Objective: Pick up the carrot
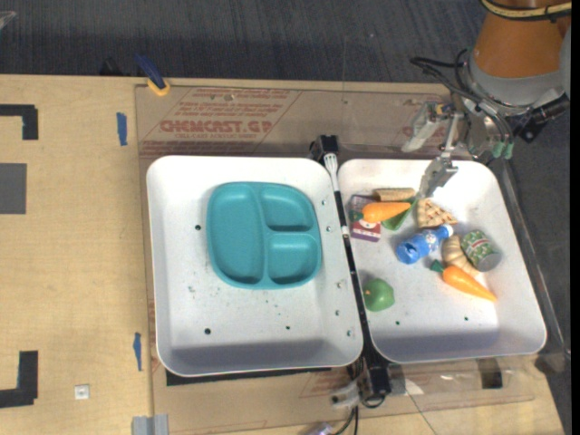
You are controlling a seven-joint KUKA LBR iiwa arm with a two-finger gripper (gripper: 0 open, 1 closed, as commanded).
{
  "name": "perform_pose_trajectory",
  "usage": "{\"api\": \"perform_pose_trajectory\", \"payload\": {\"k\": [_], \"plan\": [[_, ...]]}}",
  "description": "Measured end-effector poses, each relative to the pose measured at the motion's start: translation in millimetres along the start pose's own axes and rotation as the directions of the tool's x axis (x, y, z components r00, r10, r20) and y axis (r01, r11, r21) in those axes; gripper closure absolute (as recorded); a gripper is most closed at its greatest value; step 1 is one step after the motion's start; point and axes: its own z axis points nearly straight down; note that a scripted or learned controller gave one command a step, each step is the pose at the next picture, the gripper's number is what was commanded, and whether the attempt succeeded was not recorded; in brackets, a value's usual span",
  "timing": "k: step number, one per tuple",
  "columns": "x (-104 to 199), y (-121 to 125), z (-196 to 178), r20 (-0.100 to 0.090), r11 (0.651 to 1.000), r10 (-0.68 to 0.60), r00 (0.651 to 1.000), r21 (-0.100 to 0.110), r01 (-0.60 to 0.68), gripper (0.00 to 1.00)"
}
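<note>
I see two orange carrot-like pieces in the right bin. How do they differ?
The upper carrot lies near the right bin's far left side, close below the hand; the lower carrot lies further right and nearer the camera. The upper carrot lies almost level across the view, beside a small box; the lower carrot slants down to the right, next to a can. Both are orange, tapered and lying flat.

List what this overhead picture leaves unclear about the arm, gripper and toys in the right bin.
- Gripper: too small to tell whether its fingers are open.
- Arm: cut off by the top edge.
- Small box: label too small to read.
- Can: label blurred.
</note>
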Motion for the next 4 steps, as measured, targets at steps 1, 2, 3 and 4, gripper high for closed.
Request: {"api": "perform_pose_trajectory", "payload": {"k": [1, 2, 3, 4], "plan": [[20, 3, 109, -0.013, 1.000, 0.009, 1.000, -0.002, -0.009, 0.00], [28, 0, 139, 0.006, 0.998, -0.058, 0.998, 0.000, 0.058, 0.00], [36, 6, 142, 0.029, 0.990, 0.144, 0.989, -0.006, -0.144, 0.00], [38, 2, 143, 0.031, 0.933, 0.361, 0.932, -0.017, -0.360, 0.00]]}}
